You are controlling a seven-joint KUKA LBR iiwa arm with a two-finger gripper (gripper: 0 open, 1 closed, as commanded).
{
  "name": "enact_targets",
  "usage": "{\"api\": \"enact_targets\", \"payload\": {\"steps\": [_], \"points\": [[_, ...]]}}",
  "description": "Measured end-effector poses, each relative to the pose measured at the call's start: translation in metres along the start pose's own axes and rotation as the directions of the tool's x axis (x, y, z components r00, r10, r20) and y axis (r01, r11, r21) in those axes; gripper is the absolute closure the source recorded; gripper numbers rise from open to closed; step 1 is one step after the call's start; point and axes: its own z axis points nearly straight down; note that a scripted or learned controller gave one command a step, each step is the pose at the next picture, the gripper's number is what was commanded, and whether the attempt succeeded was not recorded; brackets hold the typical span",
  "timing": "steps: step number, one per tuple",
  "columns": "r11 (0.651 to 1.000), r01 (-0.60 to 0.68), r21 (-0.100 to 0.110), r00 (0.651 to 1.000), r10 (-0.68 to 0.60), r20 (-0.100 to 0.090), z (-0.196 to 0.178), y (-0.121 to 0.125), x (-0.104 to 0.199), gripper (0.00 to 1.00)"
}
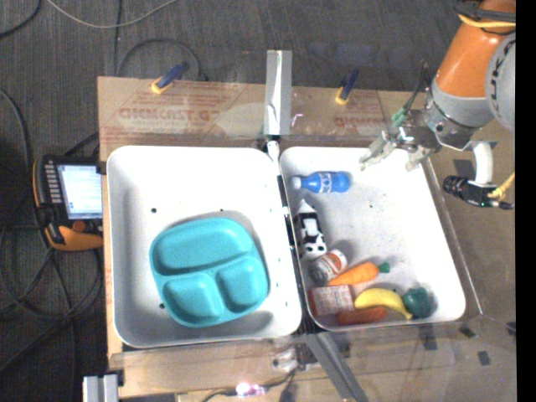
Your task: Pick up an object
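My gripper (392, 150) hangs above the far right corner of the right bin (444, 249), with its two fingers spread apart and nothing between them. Just left of it and lower lies a blue bottle (325, 182) on its side. A black-and-white toy (311, 234) lies by the bin's left wall. Near the front edge sit a small jar (328, 265), an orange carrot (356, 273), a yellow banana (383, 299), a red-brown packet (333, 300) and a dark green round thing (418, 301).
The left bin (134, 191) holds a turquoise divided plate (209, 269). A handheld pendant (71, 198) lies left of the bench. Clamps and a metal upright (278, 90) stand behind the bins. The middle of the right bin shows bare white floor.
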Motion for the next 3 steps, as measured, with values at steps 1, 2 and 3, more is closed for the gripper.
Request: {"api": "enact_targets", "payload": {"steps": [1,2,3], "points": [[0.994,0.112,-0.002,0.994,-0.112,0.001,0.125,-0.004,0.019,0.00],[0.979,0.204,-0.002,0.979,-0.204,0.003,0.032,-0.005,-0.029,0.00],[0.982,0.191,0.001,0.982,-0.191,0.006,0.125,0.015,-0.001,0.00]]}}
